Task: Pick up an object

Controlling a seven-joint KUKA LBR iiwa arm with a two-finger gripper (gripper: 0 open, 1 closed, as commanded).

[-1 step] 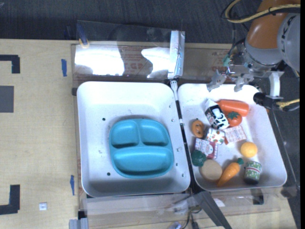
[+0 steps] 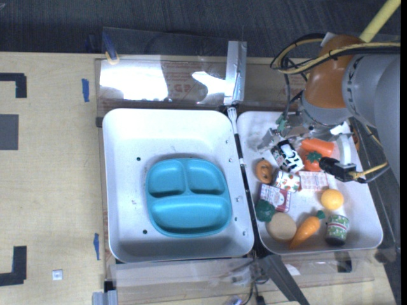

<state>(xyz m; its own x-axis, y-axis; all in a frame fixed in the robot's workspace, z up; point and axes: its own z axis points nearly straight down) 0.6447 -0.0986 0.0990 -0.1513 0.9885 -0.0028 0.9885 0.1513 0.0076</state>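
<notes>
Status, pick not yet complete: you have the grey arm with its orange band reaching into the right-hand shallow white bin point(image 2: 372, 224), where the hand point(image 2: 287, 146) sits low at the back of the bin over a small black-and-white patterned toy point(image 2: 289, 157), and nothing is seen lifted clear of the pile. Remaining stock in that bin: an orange plastic carrot point(image 2: 305, 228), a yellow ball-shaped fruit point(image 2: 331, 199), a tan rounded potato-like piece point(image 2: 282, 225) and a red-and-white printed packet point(image 2: 275, 196), all lying loose; the left-hand white bin point(image 2: 121, 132) carries a blue three-section plastic tray point(image 2: 188, 196). Hand state: you cannot tell whether it is apart or closed, nor whether it touches the patterned toy beneath it, so grasp and lift both remain to be confirmed.
</notes>
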